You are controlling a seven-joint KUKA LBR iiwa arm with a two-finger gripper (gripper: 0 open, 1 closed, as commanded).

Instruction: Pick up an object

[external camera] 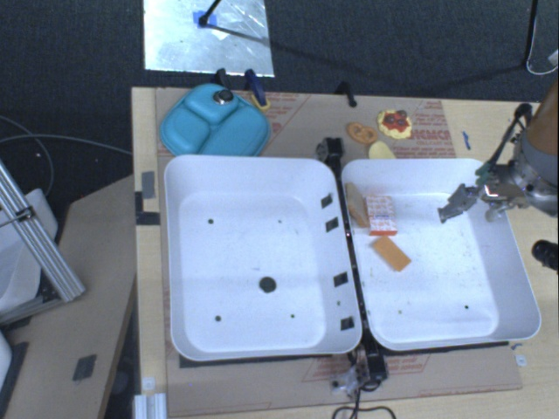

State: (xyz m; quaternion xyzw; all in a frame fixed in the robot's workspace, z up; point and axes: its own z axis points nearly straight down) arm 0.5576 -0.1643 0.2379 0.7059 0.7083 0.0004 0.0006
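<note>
The bench (288, 116) is topped with brown printed cardboard and carries two shallow white bins side by side, the left bin (253, 256) and the right bin (437, 260), their inner rims touching. Behind the left bin lies a blue sectioned plate (214, 122). Behind the right bin lie a small toy pizza (395, 123), a tan cookie-like piece (361, 133) and a pale yellow piece (381, 151).

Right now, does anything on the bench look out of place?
Yes: a blue divided plate, a small pizza and a cookie lie on the bench behind the bins, outside them, unlike the pieces inside the right bin.
</note>
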